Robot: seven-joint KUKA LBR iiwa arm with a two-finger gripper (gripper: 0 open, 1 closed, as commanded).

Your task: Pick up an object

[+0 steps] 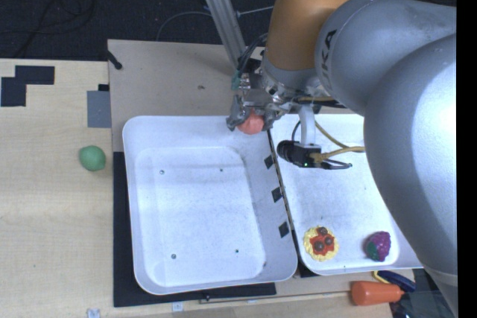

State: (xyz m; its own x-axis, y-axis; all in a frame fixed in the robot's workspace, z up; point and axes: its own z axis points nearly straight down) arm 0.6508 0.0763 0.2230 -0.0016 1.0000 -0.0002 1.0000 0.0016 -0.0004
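Our gripper (251,118) hangs at the far right corner of the left bin (149,132), its two fingers closed on a small red object (253,124). That is where we find the task's thing: pinched between the fingertips, just above the bin's rim. The fingers cover its upper part, so we cannot tell its shape or what it is.

Much of the rest is hidden from us. The grey arm (402,86) and its orange band (305,11) fill the right of the view and cover the far side and right side of the right bin (335,197), so we cannot say what lies under there. A blue and yellow thing (396,280) peeks out below the arm at the near right, too covered to name.

In the part of the right bin we can see, two things lie near the front wall: a round yellow piece with red spots (320,243) and, to its right and apart from it, a purple bunch of grapes (378,245).

Outside the bins, an orange piece (373,293) lies on the bench just in front of the right bin, and a green ball (92,158) sits on the bench to the left, well apart from the left bin. Three small black clips (276,194) line the seam between the bins.
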